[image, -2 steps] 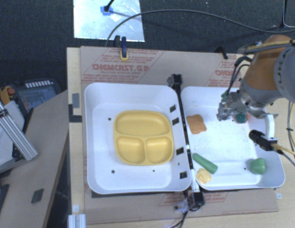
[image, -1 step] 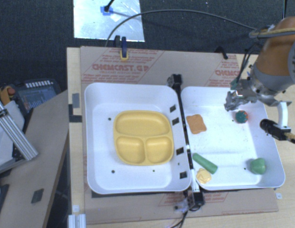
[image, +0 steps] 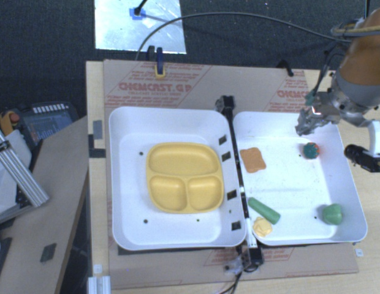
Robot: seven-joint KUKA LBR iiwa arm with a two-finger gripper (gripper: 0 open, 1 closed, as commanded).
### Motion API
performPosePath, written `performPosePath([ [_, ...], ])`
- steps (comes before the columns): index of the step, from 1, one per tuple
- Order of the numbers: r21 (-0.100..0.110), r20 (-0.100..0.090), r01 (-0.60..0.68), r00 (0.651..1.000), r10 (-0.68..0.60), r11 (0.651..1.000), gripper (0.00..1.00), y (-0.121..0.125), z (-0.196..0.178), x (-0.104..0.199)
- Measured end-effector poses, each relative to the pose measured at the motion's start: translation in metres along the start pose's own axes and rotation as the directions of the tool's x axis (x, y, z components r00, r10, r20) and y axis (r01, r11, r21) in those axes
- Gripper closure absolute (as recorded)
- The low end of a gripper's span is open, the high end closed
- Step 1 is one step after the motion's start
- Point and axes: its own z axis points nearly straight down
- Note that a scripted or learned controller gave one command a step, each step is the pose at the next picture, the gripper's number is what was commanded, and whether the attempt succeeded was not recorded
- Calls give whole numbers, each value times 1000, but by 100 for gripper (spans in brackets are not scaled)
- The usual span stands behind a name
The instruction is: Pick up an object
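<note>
The right white bin (image: 282,136) holds several small objects. An orange flat piece (image: 253,160) lies near its left wall. A teal ball with a red spot (image: 310,150) sits toward the far right. A green cylinder (image: 264,210) and a yellow lump (image: 262,226) lie at the near left corner. A green round object (image: 332,214) rests at the near right. My gripper (image: 304,125) hangs over the bin's far right part, just above and left of the teal ball, apart from it. Nothing shows between its fingers.
The left white bin (image: 125,164) holds a yellow three-compartment tray (image: 184,176). A black divider clamp (image: 227,106) joins the bins at the far side. Cables arc overhead across the back. A black bracket (image: 360,158) sticks in at the right edge.
</note>
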Motion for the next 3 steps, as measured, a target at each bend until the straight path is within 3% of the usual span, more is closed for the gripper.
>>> performPosePath([
  [2, 4, -2, 4, 1000, -4, 1000, 100, -8, 17, 92],
  [3, 4, -3, 5, 1000, -5, 1000, 100, -17, 13, 154],
])
